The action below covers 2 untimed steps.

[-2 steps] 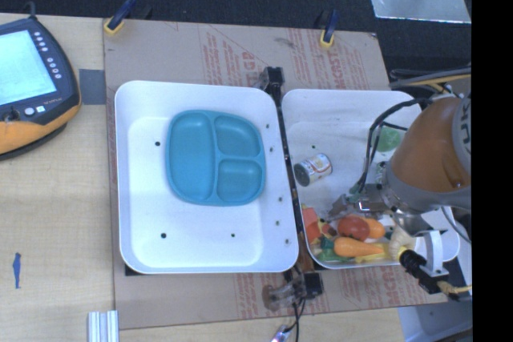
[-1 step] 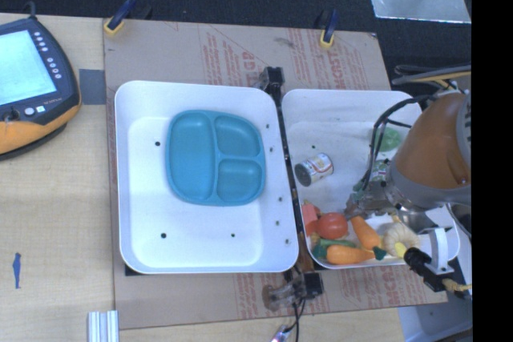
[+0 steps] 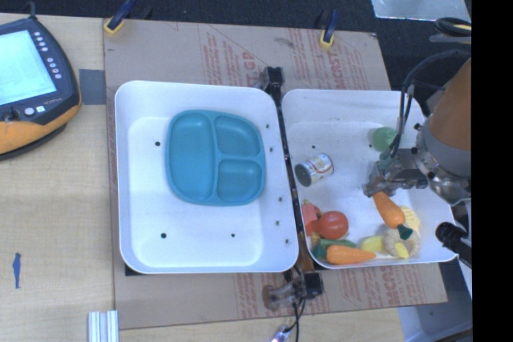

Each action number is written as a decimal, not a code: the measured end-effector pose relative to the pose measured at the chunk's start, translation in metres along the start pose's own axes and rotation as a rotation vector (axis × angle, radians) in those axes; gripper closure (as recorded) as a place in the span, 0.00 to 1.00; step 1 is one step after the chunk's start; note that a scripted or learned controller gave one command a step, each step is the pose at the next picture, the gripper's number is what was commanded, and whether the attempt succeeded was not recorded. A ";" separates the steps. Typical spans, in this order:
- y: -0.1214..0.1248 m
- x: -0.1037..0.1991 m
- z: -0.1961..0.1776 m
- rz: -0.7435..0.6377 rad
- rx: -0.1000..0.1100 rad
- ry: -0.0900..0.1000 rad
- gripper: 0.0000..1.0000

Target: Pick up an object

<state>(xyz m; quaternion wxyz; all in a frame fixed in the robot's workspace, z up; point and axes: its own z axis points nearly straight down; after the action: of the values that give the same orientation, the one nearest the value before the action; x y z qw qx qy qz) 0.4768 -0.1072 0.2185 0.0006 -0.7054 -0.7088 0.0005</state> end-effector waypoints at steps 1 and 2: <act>0.000 0.051 -0.033 0.000 0.000 0.001 1.00; 0.054 0.012 -0.041 0.003 0.001 0.000 1.00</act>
<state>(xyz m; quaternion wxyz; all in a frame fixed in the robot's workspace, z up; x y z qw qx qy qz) 0.5307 -0.0944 0.2590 0.0012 -0.7063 -0.7079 0.0009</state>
